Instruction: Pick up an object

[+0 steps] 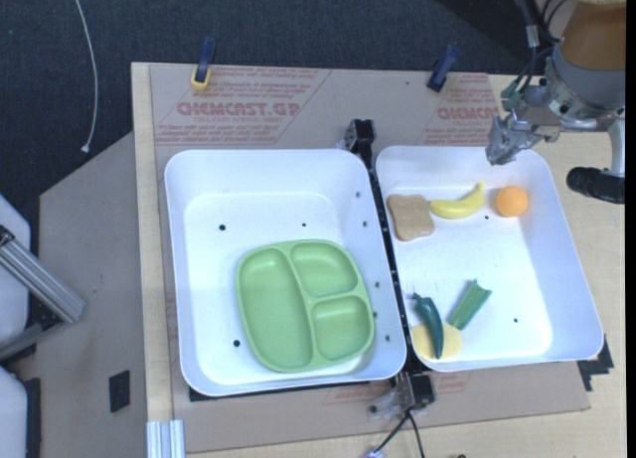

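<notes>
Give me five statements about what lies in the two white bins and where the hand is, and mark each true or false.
1. The green divided plastic plate lies in the left white bin. True.
2. The round orange fruit lies on the green plate. False: it lies in the right white bin, near its far right corner.
3. The yellow toy banana lies between the tan toast-shaped slice and the orange fruit. True.
4. The hand hovers over the left bin. False: it is at the right bin's far edge.
5. The right bin holds one item. False: it holds several, including a green stick-shaped piece.
</notes>
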### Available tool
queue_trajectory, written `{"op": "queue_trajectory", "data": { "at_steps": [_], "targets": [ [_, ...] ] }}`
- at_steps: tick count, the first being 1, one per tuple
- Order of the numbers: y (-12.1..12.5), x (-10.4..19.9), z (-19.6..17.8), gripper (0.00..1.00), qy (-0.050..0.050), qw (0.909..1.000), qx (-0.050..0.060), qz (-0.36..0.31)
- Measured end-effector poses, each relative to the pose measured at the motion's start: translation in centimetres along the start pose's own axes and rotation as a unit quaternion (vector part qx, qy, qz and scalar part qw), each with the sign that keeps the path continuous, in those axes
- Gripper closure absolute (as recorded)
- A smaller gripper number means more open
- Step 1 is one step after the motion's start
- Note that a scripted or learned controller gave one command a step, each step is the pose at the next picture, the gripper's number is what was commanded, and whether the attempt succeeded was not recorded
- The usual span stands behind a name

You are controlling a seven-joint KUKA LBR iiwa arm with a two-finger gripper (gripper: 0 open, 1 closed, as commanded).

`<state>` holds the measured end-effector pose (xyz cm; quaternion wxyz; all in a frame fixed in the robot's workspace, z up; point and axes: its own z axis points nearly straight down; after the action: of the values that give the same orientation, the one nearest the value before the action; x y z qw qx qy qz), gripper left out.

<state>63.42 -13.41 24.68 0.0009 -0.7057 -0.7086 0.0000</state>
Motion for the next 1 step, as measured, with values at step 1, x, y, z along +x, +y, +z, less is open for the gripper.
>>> {"op": "queue_trajectory", "data": {
  "at_steps": [1],
  "targets": [
    [-0.47, 5.04, -0.6, 1.0, 0.0, 1.0, 0.0, -0.001]
  ]
}}
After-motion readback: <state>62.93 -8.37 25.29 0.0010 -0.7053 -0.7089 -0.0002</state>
